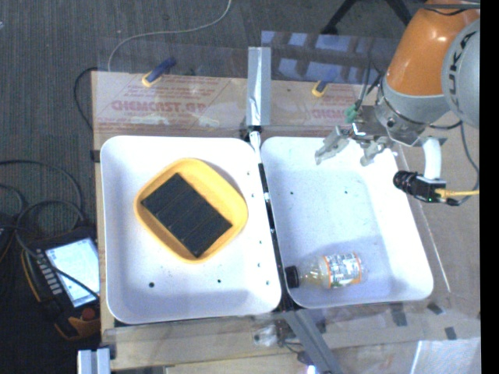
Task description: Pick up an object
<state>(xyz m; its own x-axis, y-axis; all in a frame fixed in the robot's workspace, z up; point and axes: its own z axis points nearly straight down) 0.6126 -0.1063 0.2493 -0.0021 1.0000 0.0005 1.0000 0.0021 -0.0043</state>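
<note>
Since the task asks only for some object to be lifted, the nearest candidate is the bottle, which lies on its side in the right bin, close to that bin's near wall, its dark cap pointing toward the divider between the two bins. The claw hangs over the far end of the same bin, its two fingers spread apart with nothing between them, so it is open and carries nothing. The bottle is well apart from it, toward the near edge of the counter and slightly toward the left of the view.

To do this step well, the arm would probably need to travel toward the near wall before descending, coming down over the bottle's labelled middle rather than its cap or base. Because the bottle lies lengthwise across the bin, the fingers should likely straddle its narrow width, one on each long side, so turning the wrist to suit would help. A round bottle may roll when touched on one side first, so both fingers ought to meet it together. The near wall sits just beside the bottle and could catch a finger on the way down.

The left bin holds a yellow dish with a dark ribbed block on it, a farther reach.
</note>
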